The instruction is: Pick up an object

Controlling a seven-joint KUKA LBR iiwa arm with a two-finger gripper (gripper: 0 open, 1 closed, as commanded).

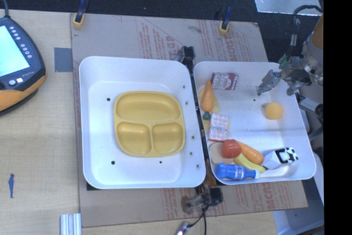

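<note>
Wooden table under two white bins; my jaws hover at right over the orange ball, their state unclear, nothing picked up yet.

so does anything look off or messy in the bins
Nothing looks spilled or damaged. The toy food in the right bin is piled loosely along its left and near edges, and the yellow tray sits squarely in the left bin.
</note>
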